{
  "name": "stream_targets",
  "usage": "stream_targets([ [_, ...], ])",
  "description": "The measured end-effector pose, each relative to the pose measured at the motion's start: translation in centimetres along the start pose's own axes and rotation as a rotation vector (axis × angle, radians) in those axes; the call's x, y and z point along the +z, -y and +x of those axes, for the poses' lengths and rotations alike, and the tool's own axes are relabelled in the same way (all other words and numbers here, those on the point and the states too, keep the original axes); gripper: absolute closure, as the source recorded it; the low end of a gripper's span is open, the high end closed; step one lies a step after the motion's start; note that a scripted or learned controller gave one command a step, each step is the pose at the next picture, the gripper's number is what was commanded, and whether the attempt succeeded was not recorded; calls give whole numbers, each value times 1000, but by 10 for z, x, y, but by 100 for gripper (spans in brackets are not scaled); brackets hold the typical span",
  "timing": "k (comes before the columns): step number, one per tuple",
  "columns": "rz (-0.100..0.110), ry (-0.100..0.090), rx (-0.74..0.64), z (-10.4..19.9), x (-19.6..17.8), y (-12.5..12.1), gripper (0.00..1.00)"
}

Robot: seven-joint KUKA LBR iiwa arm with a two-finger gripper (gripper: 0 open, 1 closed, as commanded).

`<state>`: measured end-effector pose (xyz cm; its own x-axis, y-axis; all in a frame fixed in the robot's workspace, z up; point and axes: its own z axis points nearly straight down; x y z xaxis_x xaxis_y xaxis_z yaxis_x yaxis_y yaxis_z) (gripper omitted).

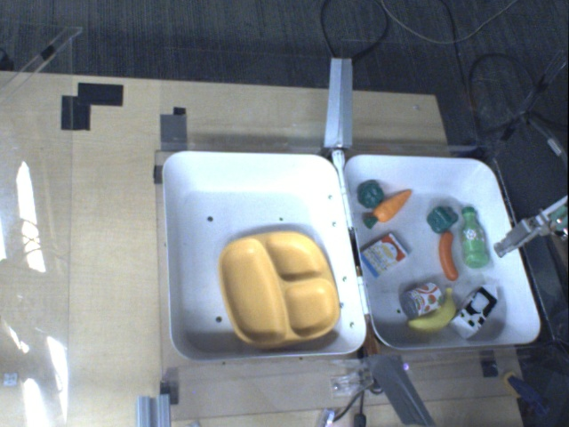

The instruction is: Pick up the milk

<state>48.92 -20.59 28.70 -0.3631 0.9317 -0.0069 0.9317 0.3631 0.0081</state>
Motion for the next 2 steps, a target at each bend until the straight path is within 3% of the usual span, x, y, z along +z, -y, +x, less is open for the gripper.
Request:
stream_targets([
  [1,1,-3,-96,19,180,-5,0],
  [2,-4,1,-97,18,169,-8,100],
])
